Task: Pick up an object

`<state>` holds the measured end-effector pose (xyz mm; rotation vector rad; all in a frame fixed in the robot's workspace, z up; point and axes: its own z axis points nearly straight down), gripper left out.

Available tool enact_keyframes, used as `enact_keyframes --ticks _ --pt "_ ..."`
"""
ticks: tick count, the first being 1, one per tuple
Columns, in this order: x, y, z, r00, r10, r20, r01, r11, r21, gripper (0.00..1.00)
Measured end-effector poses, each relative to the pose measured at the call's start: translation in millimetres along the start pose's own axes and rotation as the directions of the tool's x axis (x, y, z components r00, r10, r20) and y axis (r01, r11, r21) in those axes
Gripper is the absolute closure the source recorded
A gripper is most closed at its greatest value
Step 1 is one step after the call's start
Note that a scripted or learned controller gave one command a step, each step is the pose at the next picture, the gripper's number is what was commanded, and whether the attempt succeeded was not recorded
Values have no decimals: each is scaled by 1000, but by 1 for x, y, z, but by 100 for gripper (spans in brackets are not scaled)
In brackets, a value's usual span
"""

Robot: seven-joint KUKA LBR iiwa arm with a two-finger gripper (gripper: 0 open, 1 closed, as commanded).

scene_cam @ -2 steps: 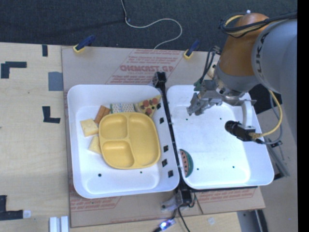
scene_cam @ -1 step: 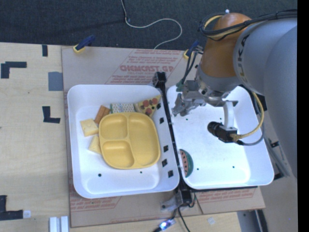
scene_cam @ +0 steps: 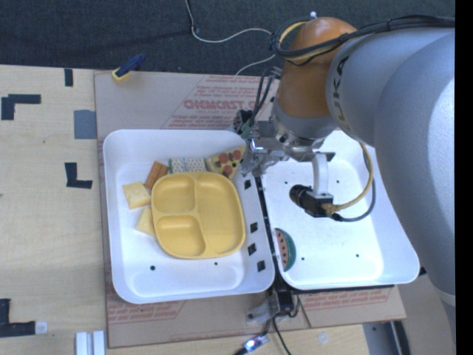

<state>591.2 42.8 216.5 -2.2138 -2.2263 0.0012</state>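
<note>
We hover our gripper [scene_cam: 255, 150] at frame centre above the pizza slice [scene_cam: 226, 159]; finger state unclear. Next: descend and grasp.

Two white bins [scene_cam: 118, 198] with small black dots sit on brown cardboard [scene_cam: 170, 98] printed in red. The divided plate [scene_cam: 198, 214] is plain yellow. Beside it lie a pale yellow cracker [scene_cam: 136, 195], an orange-brown one [scene_cam: 155, 174] and a pizza slice [scene_cam: 225, 159] dotted red. A melon slice [scene_cam: 284, 248] shows red flesh, dark seeds, green rind. The arm [scene_cam: 399, 109] is grey with an orange band [scene_cam: 310, 69].
</note>
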Motion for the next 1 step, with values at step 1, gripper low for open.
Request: enact_keyframes --ticks 1 --pt "39 10 -6 1000 0 0 0 1000 -1 100"
